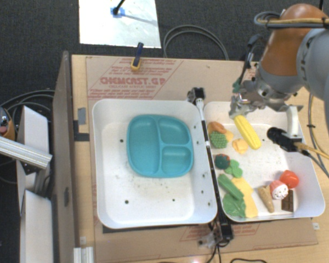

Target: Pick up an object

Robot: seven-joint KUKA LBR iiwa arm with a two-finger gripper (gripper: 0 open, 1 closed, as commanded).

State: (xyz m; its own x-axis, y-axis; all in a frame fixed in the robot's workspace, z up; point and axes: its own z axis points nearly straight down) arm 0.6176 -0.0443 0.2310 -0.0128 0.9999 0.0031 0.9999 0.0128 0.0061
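closely, claw (pixel 240 109) above corn (pixel 247 131), near broccoli (pixel 218 140).

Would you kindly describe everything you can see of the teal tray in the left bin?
The teal tray is a rounded rectangle that looks like smooth moulded plastic, divided by raised ridges into three compartments: one large on the left and two smaller on the right. It lies flat, open side up, near the middle of the left bin, turned slightly askew. Its compartments hold nothing, and it touches only the bin floor.
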